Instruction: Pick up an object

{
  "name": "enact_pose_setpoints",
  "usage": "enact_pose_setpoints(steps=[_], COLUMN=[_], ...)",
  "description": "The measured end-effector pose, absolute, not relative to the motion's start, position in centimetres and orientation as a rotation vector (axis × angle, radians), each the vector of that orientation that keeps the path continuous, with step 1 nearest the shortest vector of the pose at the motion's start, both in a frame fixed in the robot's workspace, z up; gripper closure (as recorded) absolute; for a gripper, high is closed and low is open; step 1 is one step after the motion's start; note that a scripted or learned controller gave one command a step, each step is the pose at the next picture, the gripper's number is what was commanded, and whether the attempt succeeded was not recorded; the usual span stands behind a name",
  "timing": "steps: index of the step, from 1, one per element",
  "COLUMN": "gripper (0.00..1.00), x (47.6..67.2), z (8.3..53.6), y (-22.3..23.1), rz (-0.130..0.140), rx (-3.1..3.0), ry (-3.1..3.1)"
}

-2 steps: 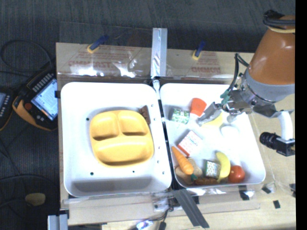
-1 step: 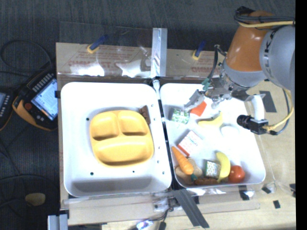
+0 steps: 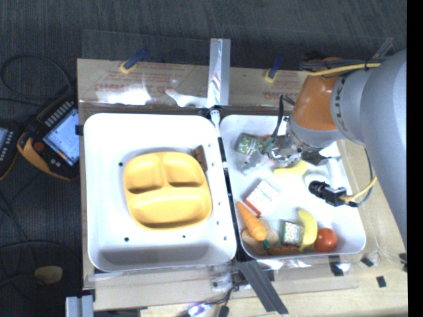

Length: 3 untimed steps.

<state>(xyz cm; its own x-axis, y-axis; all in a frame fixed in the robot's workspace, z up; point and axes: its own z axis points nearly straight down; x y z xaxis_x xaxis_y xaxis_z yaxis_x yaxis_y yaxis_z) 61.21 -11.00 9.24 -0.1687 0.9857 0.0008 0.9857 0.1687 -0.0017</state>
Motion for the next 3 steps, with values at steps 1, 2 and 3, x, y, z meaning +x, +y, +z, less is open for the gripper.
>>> enact_pose_setpoints(steps=[1,2,3], gripper=[0.0,0.0,0.0], x=[61.2,66.8,66.3], z=[9.2,14.4,8.8], y=[-11.0,-11.8,-11.4], rz=[0.001,0.005,0.005], rx=[-2.024,-1.812,-1.708], ry=[-2.4,-2.564,-2.637])
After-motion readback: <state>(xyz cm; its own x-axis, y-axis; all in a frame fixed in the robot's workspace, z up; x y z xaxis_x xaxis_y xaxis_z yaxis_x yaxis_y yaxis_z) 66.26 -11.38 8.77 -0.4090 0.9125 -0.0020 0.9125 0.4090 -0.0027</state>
